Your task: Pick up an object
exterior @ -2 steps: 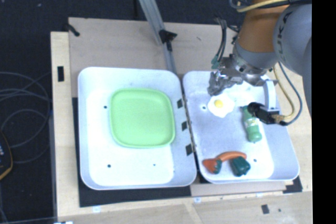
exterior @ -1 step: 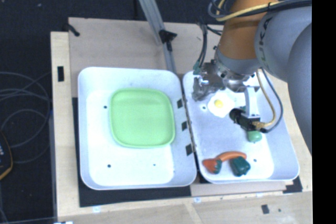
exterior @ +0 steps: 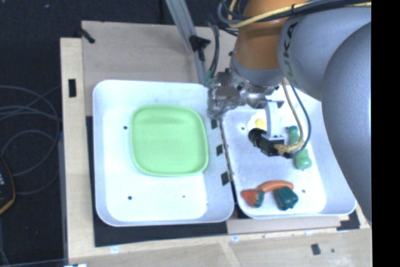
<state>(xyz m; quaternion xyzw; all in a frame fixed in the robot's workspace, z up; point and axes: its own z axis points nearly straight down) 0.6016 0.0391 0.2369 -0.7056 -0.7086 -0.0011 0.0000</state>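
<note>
**Fig. 1. Hazards before the grasp.** While the gripper point(exterior: 220, 103) hangs above the shared wall between the left bin point(exterior: 103, 134) and the right bin point(exterior: 331, 191), towards their far end, you cannot tell whether it is released or clenched. No object is seen held in it.

Candidates for the pick lie in both bins. A green plate point(exterior: 169, 139) lies flat in the middle of the left bin. In the right bin, a small yellow piece point(exterior: 258, 122) sits close under the wrist and is partly hidden. A green piece point(exterior: 302, 161) lies toward the right wall. An orange piece point(exterior: 265, 189) and a dark teal piece point(exterior: 286, 198) lie just beside each other at the near wall.

Judge these risks:

- (a) A straight descent from this position would probably meet the bin walls rather than an object, so expect a jam or an empty close.
- (b) The plate is broad and low, with no raised edge visible from here. A grasp from above is likely to slip off.
- (c) The orange and teal pieces are crowded, so a close there may push one aside or catch both.
- (d) The yellow piece's outline is too obscured for you to trust an aim at it.
- (e) A grey rail point(exterior: 178, 15) slants close behind the wrist, so a wide swing could strike it.
</note>
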